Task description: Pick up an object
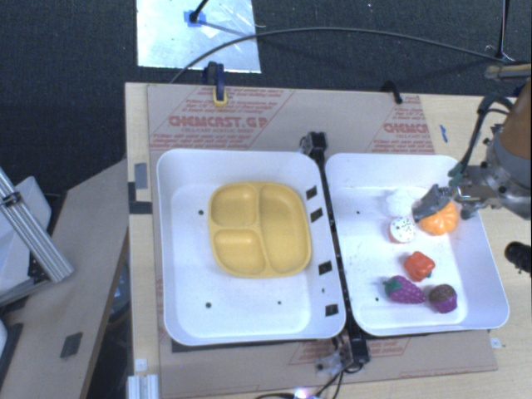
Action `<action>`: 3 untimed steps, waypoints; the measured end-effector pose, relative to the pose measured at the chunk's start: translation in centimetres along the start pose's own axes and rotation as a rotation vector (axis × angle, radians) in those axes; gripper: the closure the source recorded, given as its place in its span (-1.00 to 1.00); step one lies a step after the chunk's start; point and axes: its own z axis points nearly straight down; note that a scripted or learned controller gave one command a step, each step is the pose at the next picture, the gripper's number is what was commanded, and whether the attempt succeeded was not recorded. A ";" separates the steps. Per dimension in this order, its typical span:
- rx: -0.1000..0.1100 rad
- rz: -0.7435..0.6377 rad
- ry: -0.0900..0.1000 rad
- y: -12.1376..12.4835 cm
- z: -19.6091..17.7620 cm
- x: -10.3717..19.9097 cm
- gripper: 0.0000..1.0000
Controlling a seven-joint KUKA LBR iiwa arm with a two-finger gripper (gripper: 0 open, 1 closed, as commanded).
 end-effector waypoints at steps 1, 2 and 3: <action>0.002 0.002 0.001 -0.1 4.2 0.3 -1.00; 0.006 0.003 0.001 -0.4 10.3 -0.2 -1.00; 0.005 0.003 0.002 -0.6 16.6 -0.1 -1.00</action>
